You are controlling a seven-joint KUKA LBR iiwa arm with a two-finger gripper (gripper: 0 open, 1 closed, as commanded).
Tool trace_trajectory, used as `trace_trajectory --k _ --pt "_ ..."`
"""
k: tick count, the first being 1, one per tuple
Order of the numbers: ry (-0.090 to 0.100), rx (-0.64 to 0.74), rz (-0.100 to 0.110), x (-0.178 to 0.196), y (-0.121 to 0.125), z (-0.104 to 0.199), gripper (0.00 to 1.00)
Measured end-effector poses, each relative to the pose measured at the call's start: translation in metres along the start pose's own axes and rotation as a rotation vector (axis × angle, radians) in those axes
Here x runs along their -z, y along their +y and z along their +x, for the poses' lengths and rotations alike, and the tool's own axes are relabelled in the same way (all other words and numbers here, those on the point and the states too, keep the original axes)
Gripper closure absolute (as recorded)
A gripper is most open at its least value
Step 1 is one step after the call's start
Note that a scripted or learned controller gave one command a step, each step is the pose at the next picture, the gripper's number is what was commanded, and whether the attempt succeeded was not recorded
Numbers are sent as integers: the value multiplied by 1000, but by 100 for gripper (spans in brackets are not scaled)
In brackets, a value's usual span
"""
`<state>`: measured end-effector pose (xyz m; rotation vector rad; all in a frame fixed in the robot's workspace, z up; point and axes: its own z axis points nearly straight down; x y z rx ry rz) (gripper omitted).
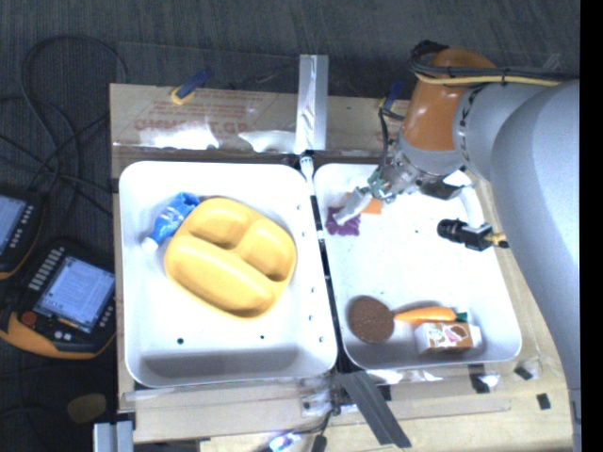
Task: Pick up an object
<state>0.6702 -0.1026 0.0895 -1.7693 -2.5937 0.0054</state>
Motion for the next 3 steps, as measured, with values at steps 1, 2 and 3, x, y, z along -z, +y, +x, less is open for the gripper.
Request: trace_trajectory --k 1,2,3 --pt "0 167 0 75 -21 -48 0" --pt "4 291 2 17 -6 -8 0" --pt "-6 345 -13 -2 -30 -11 0"
